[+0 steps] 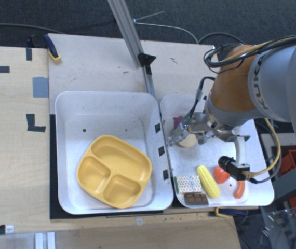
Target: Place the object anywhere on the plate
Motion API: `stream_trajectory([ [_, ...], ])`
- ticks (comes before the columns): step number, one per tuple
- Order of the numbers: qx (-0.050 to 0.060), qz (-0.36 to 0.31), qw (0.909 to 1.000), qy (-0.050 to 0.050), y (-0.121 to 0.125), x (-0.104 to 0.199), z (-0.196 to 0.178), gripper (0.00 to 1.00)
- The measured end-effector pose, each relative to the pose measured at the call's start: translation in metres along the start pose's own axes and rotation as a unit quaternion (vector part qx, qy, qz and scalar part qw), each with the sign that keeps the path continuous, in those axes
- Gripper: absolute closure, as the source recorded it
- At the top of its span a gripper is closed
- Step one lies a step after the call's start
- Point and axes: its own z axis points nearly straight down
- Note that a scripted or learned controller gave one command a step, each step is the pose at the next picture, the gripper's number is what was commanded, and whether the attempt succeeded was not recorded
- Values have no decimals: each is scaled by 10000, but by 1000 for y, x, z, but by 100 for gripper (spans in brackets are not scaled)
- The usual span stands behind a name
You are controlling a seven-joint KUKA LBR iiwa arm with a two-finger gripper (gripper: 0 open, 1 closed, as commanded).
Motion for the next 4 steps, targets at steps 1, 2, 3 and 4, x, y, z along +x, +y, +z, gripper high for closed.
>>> stream_trajectory([
  [1,-38,24,10000,-16,2,-4,-13,100],
  [2,-32,21,10000,-15,2,-4,-23,100],
  [3,-44,32,10000,-27,14,-16,-9,100],
  [4,-44,27,10000,-20,14,-15,-10,0],
])
